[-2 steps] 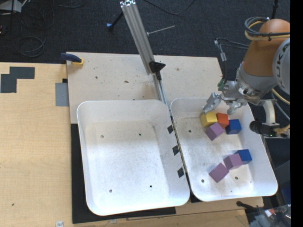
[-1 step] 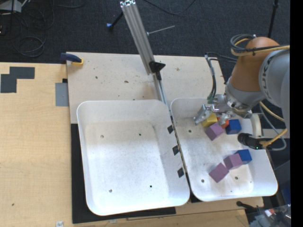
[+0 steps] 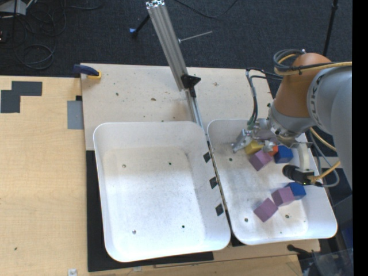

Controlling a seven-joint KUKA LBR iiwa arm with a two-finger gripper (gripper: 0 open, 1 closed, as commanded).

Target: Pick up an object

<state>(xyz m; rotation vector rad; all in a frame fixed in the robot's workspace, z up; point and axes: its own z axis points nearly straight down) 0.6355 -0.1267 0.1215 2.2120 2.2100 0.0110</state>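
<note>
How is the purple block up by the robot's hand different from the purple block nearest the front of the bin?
The upper purple block sits right beside the gripper, crowded by a yellow block and an orange block. The front purple block lies far from the gripper, with another purple block beside it. Both are purple, tilted, and in the right bin.

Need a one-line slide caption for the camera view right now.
KUKA arm's gripper low in the right bin, beside a yellow block and purple block.
</note>
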